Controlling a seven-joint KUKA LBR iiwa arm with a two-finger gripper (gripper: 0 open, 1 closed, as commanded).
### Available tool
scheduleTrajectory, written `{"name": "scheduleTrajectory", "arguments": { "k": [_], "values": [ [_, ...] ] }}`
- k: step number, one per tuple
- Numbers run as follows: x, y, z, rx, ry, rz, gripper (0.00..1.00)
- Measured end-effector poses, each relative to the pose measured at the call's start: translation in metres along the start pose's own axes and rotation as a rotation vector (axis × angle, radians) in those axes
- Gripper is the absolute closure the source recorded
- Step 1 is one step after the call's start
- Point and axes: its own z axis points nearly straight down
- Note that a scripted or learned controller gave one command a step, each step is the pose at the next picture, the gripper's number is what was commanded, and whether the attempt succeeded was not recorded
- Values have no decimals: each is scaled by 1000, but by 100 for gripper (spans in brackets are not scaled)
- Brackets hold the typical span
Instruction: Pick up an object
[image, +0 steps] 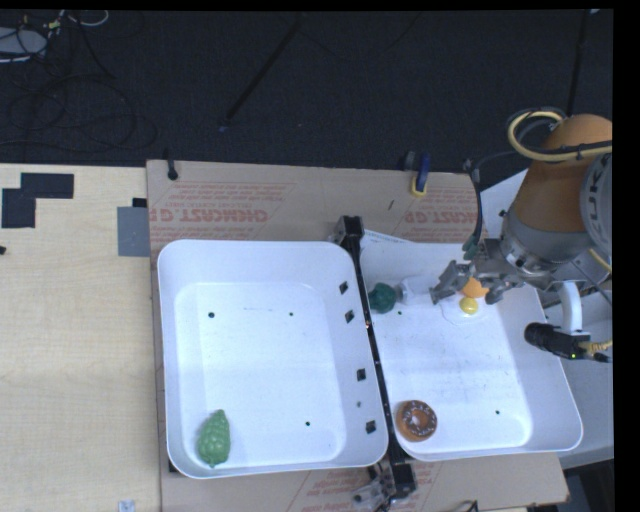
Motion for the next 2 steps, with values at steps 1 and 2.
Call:
{"name": "scheduleTrajectory", "arguments": {
  "k": [1,2],
  "values": [
    [-73,-26,-14,-5,0,-1,0],
    [-70,-14,-29,-7,2,-6,0]
  ]
}}
